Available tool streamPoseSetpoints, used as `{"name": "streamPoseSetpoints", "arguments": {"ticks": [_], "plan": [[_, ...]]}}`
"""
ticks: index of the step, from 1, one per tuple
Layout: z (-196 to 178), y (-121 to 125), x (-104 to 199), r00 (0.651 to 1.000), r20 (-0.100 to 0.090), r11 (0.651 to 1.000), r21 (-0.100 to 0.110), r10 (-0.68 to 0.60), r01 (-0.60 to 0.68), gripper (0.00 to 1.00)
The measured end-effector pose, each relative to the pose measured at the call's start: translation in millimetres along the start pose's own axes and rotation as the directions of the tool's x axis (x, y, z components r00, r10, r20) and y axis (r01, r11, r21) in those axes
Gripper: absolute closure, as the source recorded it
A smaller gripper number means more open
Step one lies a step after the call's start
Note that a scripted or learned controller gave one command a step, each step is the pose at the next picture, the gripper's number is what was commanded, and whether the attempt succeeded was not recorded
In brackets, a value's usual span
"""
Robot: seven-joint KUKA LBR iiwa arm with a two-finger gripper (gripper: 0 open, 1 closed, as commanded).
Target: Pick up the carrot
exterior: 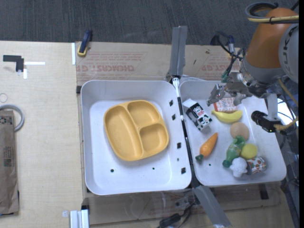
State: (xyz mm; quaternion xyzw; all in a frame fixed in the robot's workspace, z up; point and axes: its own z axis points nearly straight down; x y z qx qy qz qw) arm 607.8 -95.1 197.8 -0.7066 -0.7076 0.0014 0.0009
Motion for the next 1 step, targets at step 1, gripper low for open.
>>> {"name": "streamPoseSetpoints", "arguments": {"ticks": [1], "plan": [[107.4,-60.8,-25.6,0.994,-0.001,0.994,-0.001,-0.108,0.108,0.00]]}}
